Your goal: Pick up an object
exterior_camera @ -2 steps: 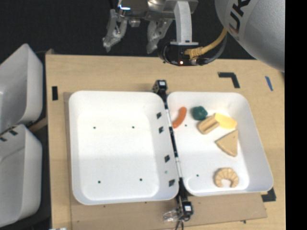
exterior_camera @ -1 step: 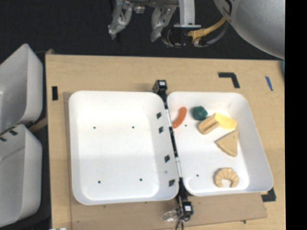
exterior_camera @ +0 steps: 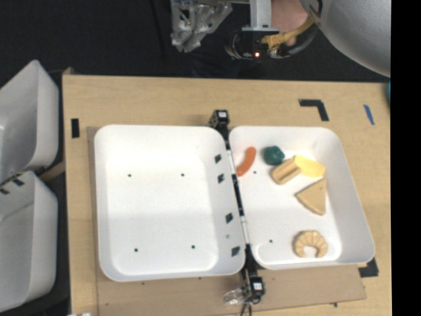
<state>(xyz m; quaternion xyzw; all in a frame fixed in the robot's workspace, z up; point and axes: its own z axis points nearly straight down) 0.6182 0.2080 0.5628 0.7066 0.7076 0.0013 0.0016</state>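
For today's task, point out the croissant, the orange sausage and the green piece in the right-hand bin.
croissant (exterior_camera: 310, 243): camera view, middle of its curved body.
orange sausage (exterior_camera: 246, 161): camera view, mid-length.
green piece (exterior_camera: 273, 155): camera view, its centre.

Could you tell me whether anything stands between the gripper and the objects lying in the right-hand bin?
Nothing visible does. The gripper hangs beyond the bench's far edge, and the orange sausage, green piece, yellow block, wedge and croissant lie uncovered in the right bin.

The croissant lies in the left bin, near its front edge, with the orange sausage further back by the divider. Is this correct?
Not quite. The camera view shows the croissant in the right bin, not the left one. The rest holds: it lies near the front edge, and the orange sausage is further back by the divider.
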